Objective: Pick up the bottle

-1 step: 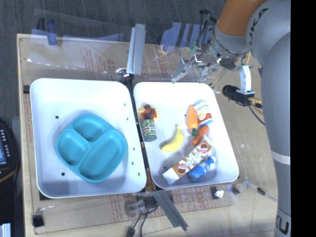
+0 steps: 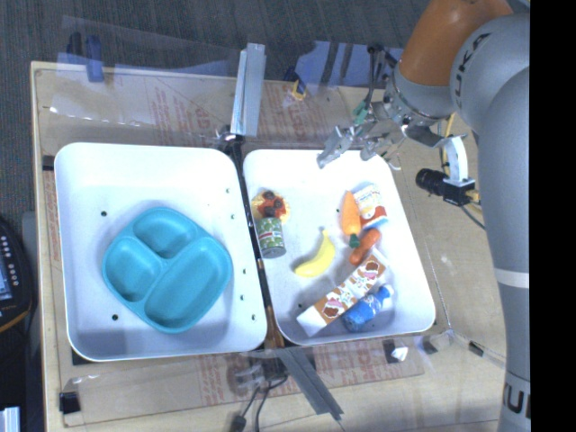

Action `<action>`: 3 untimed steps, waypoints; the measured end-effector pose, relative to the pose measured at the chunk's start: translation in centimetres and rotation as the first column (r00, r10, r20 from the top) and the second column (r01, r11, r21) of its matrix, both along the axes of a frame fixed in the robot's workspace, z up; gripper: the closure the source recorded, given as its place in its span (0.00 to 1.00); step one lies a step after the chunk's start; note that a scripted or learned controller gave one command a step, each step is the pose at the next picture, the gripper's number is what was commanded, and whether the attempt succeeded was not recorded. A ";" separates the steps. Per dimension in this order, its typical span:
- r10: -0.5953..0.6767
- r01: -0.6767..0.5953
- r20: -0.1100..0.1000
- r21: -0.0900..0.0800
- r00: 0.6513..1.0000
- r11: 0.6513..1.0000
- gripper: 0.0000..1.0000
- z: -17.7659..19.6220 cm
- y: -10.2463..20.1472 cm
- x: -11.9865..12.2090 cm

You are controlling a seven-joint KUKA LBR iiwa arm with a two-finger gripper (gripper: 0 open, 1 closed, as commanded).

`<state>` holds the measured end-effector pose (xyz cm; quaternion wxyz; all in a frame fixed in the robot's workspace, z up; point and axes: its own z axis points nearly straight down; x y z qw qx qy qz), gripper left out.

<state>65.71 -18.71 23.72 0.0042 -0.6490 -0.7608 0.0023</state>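
Gripper (image 2: 346, 147) is observed above the far edge of the right bin (image 2: 407, 241), its fingers spread and nothing held between them. No contact with any item is recorded. The bottle (image 2: 269, 235), small and dark green with a pale label, is found at the left side of the same bin, close to the dividing wall, with a red and yellow toy (image 2: 269, 206) just beyond it. A banana (image 2: 316, 257), a carrot (image 2: 349, 214), a printed carton (image 2: 344, 297) and a blue packet (image 2: 369, 310) are noted further right and nearer. The approach step is judged to be in hand; a move left and nearer, then a descent over the bottle, is called for. A blue divided tray (image 2: 167, 267) is lodged in the left bin (image 2: 81, 178). Both bins are set on a wooden bench (image 2: 45, 106).
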 end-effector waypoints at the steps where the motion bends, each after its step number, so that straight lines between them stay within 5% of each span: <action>1: 0.151 -0.151 0.001 0.001 0.988 0.988 0.00 -3.5 -2.1 0.0; 2: 0.157 -0.157 -0.005 0.004 0.988 0.988 1.00 -2.9 -1.9 0.1; 3: 0.109 -0.109 0.005 -0.002 0.994 0.994 1.00 3.1 -2.4 0.0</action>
